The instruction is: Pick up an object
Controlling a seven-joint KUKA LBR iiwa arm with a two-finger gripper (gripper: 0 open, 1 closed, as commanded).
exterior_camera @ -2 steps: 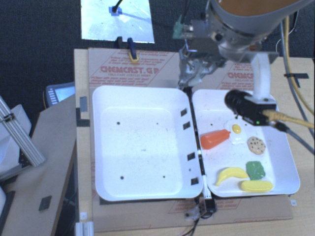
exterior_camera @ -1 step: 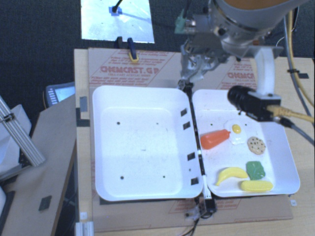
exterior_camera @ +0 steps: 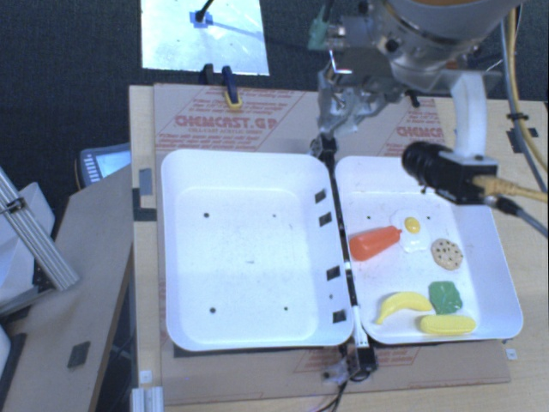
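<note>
Six toy foods lie in the right bin (exterior_camera: 493,230), including a carrot (exterior_camera: 374,243).

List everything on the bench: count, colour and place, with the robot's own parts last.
bins: two, white, side by side on the bench
carrot: one, orange, right bin, near the divider
fried egg: one, white with yellow yolk, right bin, beside the carrot
cookie: one, tan, right bin, right of the egg
banana: one, yellow, right bin, front
green piece: one, green, right bin, behind the yellow piece
yellow piece: one, yellow, right bin, front edge
arm: one, grey with orange band, above the bins' rear edge
gripper: one, grey, above the bins' rear junction
</note>
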